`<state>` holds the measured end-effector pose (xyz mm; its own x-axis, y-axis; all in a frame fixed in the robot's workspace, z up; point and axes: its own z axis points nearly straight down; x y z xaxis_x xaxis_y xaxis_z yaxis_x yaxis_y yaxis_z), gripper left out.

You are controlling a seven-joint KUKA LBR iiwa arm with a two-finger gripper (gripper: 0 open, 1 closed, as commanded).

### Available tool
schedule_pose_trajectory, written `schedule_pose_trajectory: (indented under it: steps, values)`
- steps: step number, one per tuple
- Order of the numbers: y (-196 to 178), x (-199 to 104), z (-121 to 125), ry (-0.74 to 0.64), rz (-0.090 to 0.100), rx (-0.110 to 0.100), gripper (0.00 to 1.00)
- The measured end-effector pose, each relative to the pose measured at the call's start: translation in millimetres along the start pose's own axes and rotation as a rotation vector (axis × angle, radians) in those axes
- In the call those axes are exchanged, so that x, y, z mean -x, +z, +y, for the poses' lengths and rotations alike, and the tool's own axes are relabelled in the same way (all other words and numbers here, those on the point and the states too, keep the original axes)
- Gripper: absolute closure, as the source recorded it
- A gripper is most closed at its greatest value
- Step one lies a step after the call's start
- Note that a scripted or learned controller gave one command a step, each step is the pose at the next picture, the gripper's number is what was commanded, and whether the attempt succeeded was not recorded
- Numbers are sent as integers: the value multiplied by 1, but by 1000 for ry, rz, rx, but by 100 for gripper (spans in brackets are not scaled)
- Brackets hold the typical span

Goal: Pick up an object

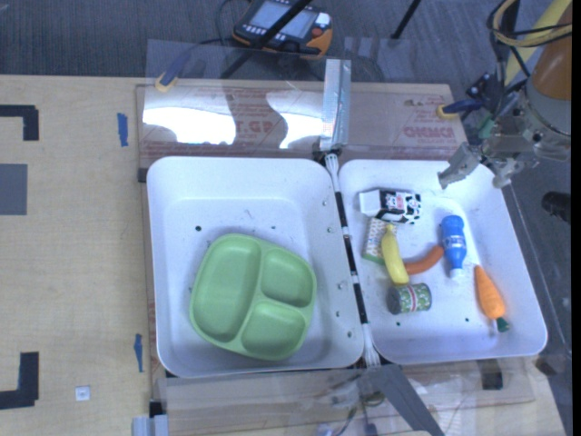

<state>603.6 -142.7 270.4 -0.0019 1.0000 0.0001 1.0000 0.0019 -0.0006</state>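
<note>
I am at the start of the pick: nothing is between the fingers of my tool, and I judge the next move to be choosing one thing in the right bin and coming down over it. Going left to right, the left bin [172,189] is shallow white plastic and holds a smooth green plate [254,293] with three compartments and rounded corners. The right bin [522,271] carries the likely targets, close together near its middle: a small black-and-white carton [399,204] toward the far side, a curved yellow banana [393,255] lying on a flat packet, a small round tin [410,298] on its side, a blue bottle [453,241], and a tapered orange carrot [490,296] nearest the right wall. My tool [477,169] hangs above the far right corner of that bin, its two fingers spread apart. The carrot and the bottle lie a little clear of the cluster, so either looks easier to close on; rounded plastic may slip.
</note>
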Motion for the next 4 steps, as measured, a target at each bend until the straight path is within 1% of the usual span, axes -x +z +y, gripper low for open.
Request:
schedule_pose_trajectory:
  steps: [1, 2, 3, 4]
  values:
    - [146, 32, -17, 96, 0, 0, 0]
    - [97, -4, -40, 179, 1, -1, 0]
    - [177, 46, -7, 172, 1, 1, 0]
    - [184, 47, -21, 289, 4, 2, 0]
